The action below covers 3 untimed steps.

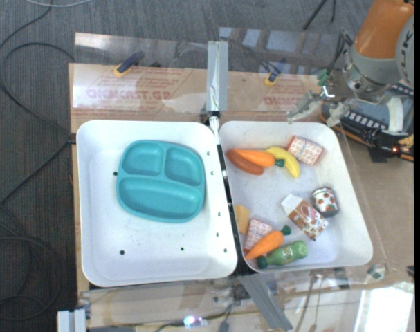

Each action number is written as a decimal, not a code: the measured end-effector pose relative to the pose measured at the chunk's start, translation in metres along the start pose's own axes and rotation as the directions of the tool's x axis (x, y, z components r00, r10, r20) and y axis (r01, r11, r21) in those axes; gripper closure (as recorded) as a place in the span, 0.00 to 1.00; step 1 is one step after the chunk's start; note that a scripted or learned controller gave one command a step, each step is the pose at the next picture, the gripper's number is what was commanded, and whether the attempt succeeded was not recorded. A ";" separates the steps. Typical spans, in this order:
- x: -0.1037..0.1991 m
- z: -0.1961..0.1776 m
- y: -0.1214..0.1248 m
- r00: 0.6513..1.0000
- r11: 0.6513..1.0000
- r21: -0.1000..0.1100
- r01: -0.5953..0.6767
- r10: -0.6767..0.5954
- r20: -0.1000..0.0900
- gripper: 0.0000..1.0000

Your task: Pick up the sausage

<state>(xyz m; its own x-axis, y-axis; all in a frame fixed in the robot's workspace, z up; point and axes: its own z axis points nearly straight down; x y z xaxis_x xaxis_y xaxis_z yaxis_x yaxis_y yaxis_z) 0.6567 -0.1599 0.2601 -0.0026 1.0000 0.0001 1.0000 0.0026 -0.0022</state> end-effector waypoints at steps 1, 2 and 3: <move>0.054 0.081 -0.074 0.998 0.998 0.002 0.058 -0.058 -0.001 0.00; 0.064 0.171 -0.075 0.996 0.996 -0.011 -0.087 0.087 0.001 0.00; 0.056 0.172 -0.001 0.980 0.980 -0.004 -0.198 0.198 0.002 0.00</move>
<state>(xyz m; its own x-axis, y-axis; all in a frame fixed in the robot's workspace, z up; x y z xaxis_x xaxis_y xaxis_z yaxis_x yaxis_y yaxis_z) 0.6548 -0.1035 0.0877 0.1956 0.9807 -0.0025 0.9807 -0.1956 0.0023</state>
